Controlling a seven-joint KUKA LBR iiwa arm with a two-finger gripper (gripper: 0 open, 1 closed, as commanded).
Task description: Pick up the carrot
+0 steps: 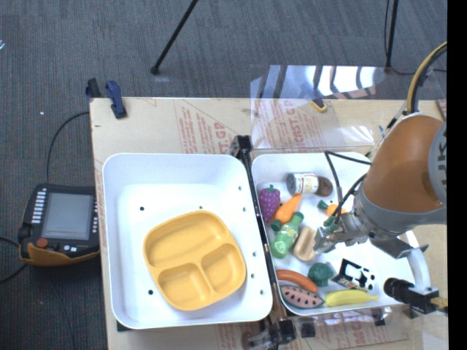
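Right bin (349, 159): carrot (289, 208) beside grapes (269, 200) (bottle below). Left bin (117, 188): yellow tray (194, 258). Claw (326, 240) state unclear.

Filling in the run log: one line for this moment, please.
task: pick up carrot | carrot: lying in right bin, not held | claw: low over right bin, beside carrot | tray: left bin

A robotics lab: teach pendant (60, 223) on grey carpet, tripod legs (191, 22), plywood bench (182, 126) bearing bins
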